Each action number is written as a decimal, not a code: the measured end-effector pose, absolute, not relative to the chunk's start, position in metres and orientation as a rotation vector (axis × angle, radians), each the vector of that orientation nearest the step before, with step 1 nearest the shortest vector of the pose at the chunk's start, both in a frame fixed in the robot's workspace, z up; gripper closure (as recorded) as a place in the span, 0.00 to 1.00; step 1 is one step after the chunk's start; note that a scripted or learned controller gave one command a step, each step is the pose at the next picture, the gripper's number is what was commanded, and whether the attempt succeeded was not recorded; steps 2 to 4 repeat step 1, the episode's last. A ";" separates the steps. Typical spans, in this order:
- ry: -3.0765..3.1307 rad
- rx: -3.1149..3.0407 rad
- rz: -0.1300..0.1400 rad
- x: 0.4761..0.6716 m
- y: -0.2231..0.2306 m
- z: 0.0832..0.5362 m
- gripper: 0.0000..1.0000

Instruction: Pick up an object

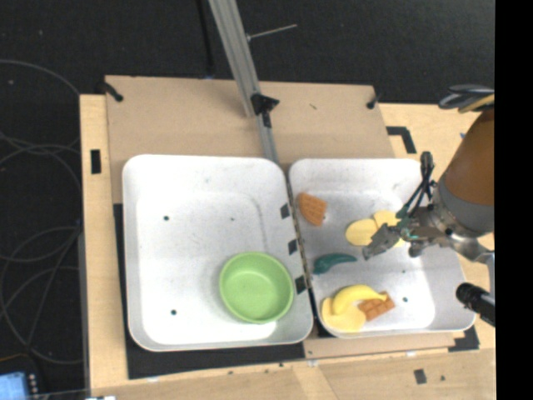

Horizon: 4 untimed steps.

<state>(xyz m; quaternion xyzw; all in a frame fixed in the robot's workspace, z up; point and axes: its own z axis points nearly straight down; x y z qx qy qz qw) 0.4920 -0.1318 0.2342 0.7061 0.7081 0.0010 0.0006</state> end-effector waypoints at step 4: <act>2.222 2.219 0.003 0.492 -0.132 0.234 0.00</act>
